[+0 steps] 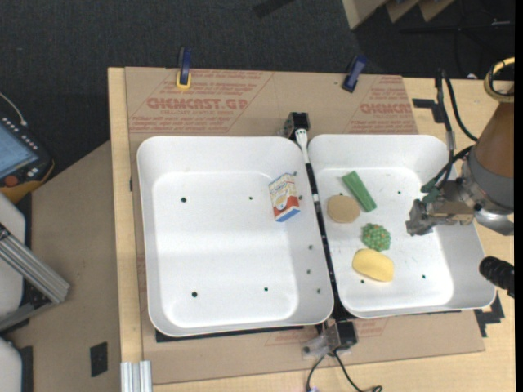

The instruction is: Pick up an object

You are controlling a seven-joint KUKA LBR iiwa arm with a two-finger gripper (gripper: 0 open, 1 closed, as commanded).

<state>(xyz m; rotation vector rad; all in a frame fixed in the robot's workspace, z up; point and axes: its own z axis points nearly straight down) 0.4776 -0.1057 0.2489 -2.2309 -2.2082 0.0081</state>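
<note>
The right bin (pixel 409 296) holds a green rectangular block (pixel 358 190), a tan round piece (pixel 343 209), a green bumpy ball (pixel 376 237) and a yellow lemon-like object (pixel 373 265). A small white carton with red and blue print (pixel 284 197) lies at the right side of the left bin (pixel 204 300). My gripper (pixel 423 219) hangs over the right half of the right bin, to the right of the green ball and apart from it. Nothing shows between its fingers.
The two bins sit side by side on a cardboard sheet (pixel 245 96) held by blue clamps (pixel 185 62) at the back. Black cables (pixel 449 113) run behind the right bin. The arm's body (pixel 494 162) fills the right side.
</note>
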